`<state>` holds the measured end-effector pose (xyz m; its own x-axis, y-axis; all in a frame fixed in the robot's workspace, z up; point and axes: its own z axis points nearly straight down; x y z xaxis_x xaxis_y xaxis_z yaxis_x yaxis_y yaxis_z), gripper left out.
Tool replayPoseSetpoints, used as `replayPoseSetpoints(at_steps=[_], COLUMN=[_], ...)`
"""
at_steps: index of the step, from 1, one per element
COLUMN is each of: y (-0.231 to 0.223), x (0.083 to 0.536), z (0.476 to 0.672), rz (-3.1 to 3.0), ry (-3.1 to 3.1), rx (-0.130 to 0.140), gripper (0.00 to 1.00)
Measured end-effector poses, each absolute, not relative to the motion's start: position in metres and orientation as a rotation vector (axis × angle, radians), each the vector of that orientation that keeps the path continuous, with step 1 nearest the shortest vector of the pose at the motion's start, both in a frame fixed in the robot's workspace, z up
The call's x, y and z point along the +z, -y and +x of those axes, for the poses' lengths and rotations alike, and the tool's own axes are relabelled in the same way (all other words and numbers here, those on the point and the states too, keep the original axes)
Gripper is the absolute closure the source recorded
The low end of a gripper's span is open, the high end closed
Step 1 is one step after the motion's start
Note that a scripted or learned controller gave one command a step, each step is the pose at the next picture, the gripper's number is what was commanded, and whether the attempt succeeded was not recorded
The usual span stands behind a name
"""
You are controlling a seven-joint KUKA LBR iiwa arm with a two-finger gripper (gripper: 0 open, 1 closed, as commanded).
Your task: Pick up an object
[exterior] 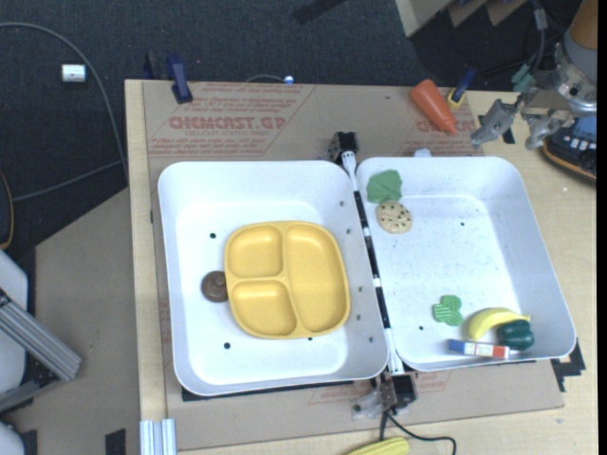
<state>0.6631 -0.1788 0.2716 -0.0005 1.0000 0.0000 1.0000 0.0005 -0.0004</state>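
- My gripper hangs beyond the right bin's far right corner, over the counter.
- Fingers splayed apart, holding nothing.
- Arm enters from upper right.

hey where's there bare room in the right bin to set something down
The middle of the right bin, between the cookie up top and the banana below, is bare. The near right corner is crowded: banana, marker, green pieces.
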Motion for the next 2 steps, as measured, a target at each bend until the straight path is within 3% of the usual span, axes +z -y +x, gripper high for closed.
replayPoseSetpoints(at_steps=[2], y=[0.095], x=[0.084], z=[0.666], rz=[-2.219], ry=[2.221], rx=[0.001], gripper=[0.0])
